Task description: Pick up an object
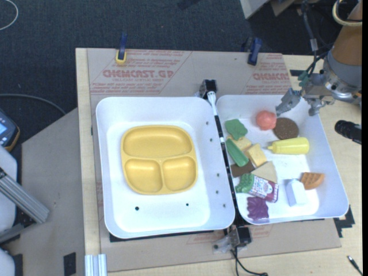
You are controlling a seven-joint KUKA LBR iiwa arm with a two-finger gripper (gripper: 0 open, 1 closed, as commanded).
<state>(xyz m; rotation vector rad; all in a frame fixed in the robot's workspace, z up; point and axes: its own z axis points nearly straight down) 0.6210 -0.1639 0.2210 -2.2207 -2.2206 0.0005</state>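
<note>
Floor (52,33): dark grey carpet, left of and behind the bench.
Bench (172,71): pale wood under a brown protective sheet with red lettering, held by two clamps at its far edge.
Left bin (109,154): shallow, glossy white plastic with rounded corners.
Tray (158,158): matte yellow, three rounded compartments, lying flat in the middle of the left bin.
Right bin (328,154): same white plastic, touching the left bin along a black seam.
Green pieces (236,128): flat, leaf-like, just right of that seam.
Wedges (257,154): pale yellow, cheese-like, right of the green pieces.
Ball (265,119): smooth and red, near the right bin's far edge.
Disc (286,128): brown, round, rough-looking, touching the ball's right side.
Bottle (289,146): yellow, lying on its side just in front of the disc.
Gripper (301,104): grey metal fingers spread apart, nothing between them, hanging above the disc at the right bin's far edge.
</note>
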